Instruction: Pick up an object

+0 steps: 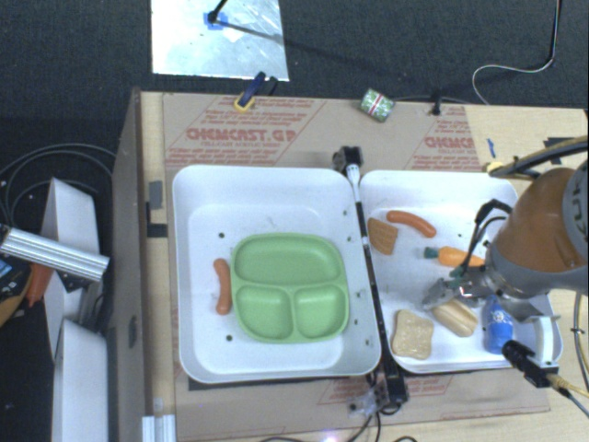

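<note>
My gripper [448,295] hangs low over the right bin [515,362], its fingers open with nothing between them. A tan bread roll [455,319] lies just below and in front of it, close to the fingertips. A slice of bread [412,334] lies to the roll's left and a blue can [497,330] to its right. An orange carrot [453,257] lies just behind the gripper. Farther back are a red sausage [410,221] and a brown toast piece [382,237]. The grey arm with its orange band [543,233] covers the bin's right part.
The left bin [198,247] holds a green divided plate [292,285] and a small sausage [222,286] beside it. A divider rail [365,256] runs between the bins. Cables and a green roll [376,105] lie on the cardboard behind.
</note>
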`<state>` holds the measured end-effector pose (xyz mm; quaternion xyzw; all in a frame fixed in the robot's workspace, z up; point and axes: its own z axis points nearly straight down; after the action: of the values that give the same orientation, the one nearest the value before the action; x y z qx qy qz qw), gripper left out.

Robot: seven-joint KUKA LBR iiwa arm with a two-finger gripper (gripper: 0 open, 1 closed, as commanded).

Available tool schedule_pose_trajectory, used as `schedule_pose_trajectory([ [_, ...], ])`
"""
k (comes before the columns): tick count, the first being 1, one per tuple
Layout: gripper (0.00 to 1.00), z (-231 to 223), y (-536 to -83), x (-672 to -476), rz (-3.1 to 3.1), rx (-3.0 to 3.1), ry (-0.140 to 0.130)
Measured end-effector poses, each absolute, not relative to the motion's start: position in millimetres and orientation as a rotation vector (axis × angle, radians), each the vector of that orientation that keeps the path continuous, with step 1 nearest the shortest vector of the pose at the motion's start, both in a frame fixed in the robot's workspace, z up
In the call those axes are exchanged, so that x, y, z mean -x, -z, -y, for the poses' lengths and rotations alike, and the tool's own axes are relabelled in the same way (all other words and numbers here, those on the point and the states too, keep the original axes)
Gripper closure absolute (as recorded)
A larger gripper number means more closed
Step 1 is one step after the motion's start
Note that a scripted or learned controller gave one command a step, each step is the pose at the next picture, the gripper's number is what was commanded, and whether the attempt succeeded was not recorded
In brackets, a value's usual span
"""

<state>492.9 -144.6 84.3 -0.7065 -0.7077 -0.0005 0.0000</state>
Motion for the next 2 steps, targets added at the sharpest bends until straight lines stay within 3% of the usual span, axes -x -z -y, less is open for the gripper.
schedule_pose_trajectory([
  [1,1.00,144.8,-95.1,-494.4,2.226,2.221,0.006],
  [2,1.00,170.7,-211.7,-535.4,2.229,2.221,0.003],
])
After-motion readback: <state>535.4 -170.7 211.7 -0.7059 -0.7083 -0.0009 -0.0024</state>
